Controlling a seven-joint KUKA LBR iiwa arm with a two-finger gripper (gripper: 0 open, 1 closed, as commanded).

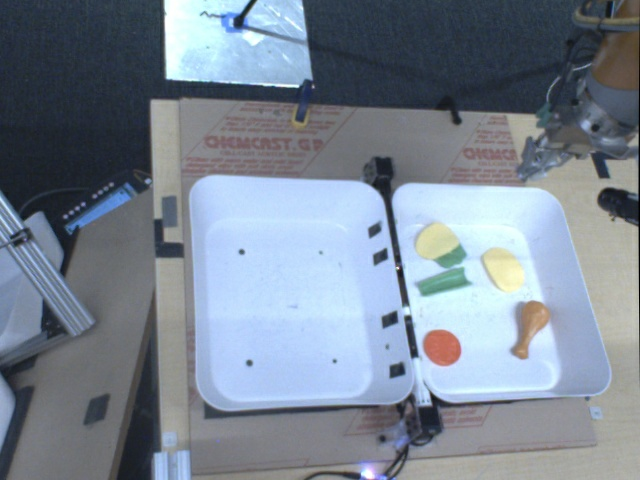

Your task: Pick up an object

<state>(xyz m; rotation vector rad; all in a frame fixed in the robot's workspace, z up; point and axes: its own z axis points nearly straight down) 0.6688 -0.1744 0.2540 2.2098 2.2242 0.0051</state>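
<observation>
The right bin (565, 258) holds several toy foods: a yellow piece (436, 239) near its far left, a green piece (443, 281) just below that, a pale yellow piece (503, 269) in the middle, a brown drumstick (530, 326) toward the near right, and a red-orange disc (442, 347) at the near left. My gripper (532, 160) hangs above the bin's far right corner, outside the rim, well apart from every object. Nothing shows between its fingertips.
The left bin (210, 268) lies beside the right one, with black clips (388, 288) along the shared edge. A cardboard sheet (270, 138) lies under both bins. A foil square (235, 28) lies at the back, and a metal rail (40, 278) at the left.
</observation>
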